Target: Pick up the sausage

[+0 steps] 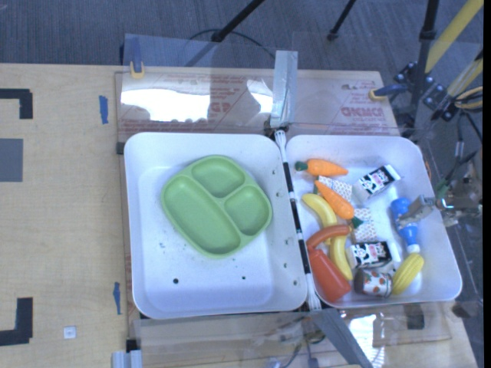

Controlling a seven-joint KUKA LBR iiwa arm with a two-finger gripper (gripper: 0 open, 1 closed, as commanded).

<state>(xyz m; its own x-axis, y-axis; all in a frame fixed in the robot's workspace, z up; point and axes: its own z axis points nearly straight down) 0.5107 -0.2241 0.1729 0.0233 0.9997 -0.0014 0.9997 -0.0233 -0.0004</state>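
Observation:
The sausage (327, 236) is a short, curved, red-orange piece in the right bin (439, 261), near that bin's left wall. It lies across the top end of a yellow banana (341, 257). Just below it sits a larger red toy vegetable (330, 280). Another banana (319, 208) lies just above it.
The right bin also holds two carrots (326, 167), two cow-print cartons (378, 179), a blue bottle (404, 218), a yellow piece (408, 272) and a small round can (374, 283). The left bin (153, 282) holds a green divided plate (216, 205). Cables and stands crowd the right edge.

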